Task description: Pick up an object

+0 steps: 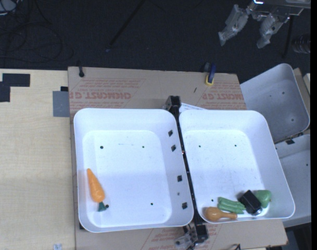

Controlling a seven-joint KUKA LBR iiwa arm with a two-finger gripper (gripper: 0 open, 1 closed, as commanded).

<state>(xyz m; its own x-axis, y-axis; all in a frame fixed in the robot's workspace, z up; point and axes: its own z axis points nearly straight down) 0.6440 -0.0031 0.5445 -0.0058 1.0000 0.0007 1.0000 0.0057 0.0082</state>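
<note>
High above the right white plastic bin (pixel 273 139), the two-finger end effector (pixel 250 27) is seen spread wide, with nothing held between its fingers. Near that bin's front corner, a black block (pixel 250 201) is packed against green toy vegetables (pixel 232 205) and an orange pear-shaped toy (pixel 219 214), so a grasp could be blocked or slip.

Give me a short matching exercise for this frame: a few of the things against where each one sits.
Things:
1. carrot
2. black block
3. gripper
4. blue and yellow clamp

Places:
A. far edge of the cardboard
B. near left part of the left bin
C. up above the dark floor, beyond the bins
D. near right corner of the right bin

Pairs: 1-B, 2-D, 3-C, 4-A
</note>
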